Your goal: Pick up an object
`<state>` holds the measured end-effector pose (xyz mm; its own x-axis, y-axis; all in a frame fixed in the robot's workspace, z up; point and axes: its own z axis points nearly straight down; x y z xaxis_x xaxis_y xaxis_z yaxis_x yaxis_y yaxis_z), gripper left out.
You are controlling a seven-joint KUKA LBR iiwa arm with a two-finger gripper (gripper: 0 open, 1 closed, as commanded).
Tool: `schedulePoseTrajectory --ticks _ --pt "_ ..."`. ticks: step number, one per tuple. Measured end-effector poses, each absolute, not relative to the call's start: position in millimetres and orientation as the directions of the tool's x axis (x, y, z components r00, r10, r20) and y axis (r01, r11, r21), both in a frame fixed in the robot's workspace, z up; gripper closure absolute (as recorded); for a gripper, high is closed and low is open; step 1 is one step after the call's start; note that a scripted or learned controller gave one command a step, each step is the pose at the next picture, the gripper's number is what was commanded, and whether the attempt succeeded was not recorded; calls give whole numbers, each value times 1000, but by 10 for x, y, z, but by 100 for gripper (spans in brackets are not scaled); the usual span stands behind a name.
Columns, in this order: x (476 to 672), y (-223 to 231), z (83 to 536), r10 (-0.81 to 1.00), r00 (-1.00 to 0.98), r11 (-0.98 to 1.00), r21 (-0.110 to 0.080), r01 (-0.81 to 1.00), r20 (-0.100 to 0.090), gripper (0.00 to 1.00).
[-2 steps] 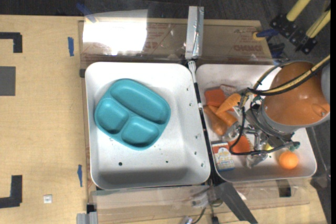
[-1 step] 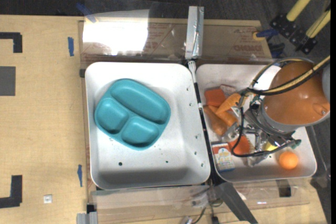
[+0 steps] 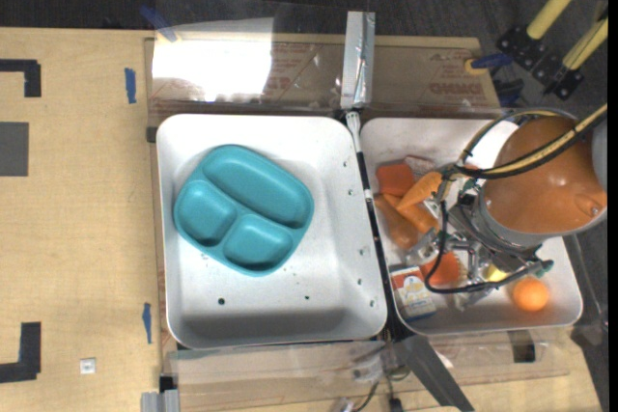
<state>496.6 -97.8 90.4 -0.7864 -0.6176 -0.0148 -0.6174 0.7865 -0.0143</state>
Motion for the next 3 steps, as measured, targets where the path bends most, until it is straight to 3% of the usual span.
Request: schedulePoseTrajectory --ticks 2,3 --pt "4921 -1076 900 -692 -721 722 -14 -692 -16 0" --pt "4872 -1000 926 -710 -704 704 -6 -710 -7 0"
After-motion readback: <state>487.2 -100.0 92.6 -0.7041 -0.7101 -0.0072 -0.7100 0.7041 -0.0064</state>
